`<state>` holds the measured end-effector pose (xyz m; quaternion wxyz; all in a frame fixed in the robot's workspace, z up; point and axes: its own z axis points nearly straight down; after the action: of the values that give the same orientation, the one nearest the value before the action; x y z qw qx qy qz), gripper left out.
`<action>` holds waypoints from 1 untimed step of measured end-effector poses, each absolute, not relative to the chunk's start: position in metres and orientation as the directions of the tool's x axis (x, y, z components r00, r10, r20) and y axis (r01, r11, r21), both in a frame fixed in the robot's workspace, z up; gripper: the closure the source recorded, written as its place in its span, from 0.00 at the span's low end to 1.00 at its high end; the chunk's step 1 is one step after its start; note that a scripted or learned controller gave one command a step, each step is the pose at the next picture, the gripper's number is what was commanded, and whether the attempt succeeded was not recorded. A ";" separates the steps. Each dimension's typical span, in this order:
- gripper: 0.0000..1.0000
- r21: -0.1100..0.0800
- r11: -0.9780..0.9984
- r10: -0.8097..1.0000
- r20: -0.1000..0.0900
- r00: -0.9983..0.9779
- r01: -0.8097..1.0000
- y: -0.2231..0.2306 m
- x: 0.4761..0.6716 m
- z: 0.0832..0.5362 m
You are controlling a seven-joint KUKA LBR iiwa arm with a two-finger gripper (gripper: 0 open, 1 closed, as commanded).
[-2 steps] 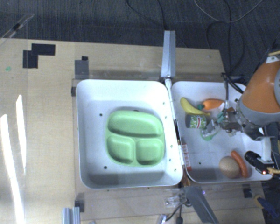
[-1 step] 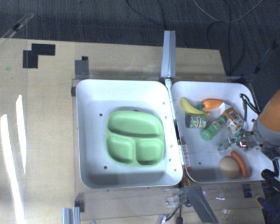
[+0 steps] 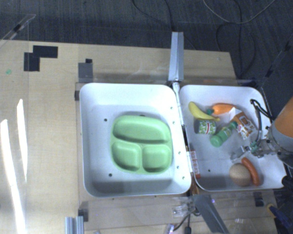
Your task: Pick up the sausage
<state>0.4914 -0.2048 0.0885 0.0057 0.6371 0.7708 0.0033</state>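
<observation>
On the pale wooden bench (image 3: pixel 39 145) you see two shallow white bins side by side, split by a grey metal rail (image 3: pixel 176 57). Beyond the bench's far edge lies dark carpet with thin black cables (image 3: pixel 151 4) looping across it. Black tape marks (image 3: pixel 39 56) sit on the bench's far left.

The left bin (image 3: pixel 97 106) has smooth, glossy walls and rounded corners; a matte green divided tray (image 3: pixel 141 143) with three compartments lies at its centre, with bare floor on all sides.

The right bin (image 3: pixel 205 172) is crowded along its far half: a yellow banana (image 3: pixel 200 112), an orange carrot-shaped piece (image 3: pixel 223 108), a small can (image 3: pixel 205 126), a green bottle (image 3: pixel 222 134) and a small printed packet (image 3: pixel 244 124) lie close together. Its near left floor is bare.

The sausage (image 3: pixel 251 170), a reddish-orange curved cylinder, lies near the bin's near right corner, touching a tan egg-shaped item (image 3: pixel 240 174) on its left.

The gripper (image 3: pixel 251 149) sits just above the sausage's far end, beside the right wall; you cannot tell how it is set, since metal parts and glare obscure it. The arm's orange band (image 3: pixel 290 118) shows at the right edge.
</observation>
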 end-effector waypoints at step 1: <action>0.00 0.012 0.188 0.982 -0.005 -0.188 0.982 -0.205 0.491 0.089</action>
<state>0.4913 -0.2049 0.0885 0.0057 0.6371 0.7708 0.0032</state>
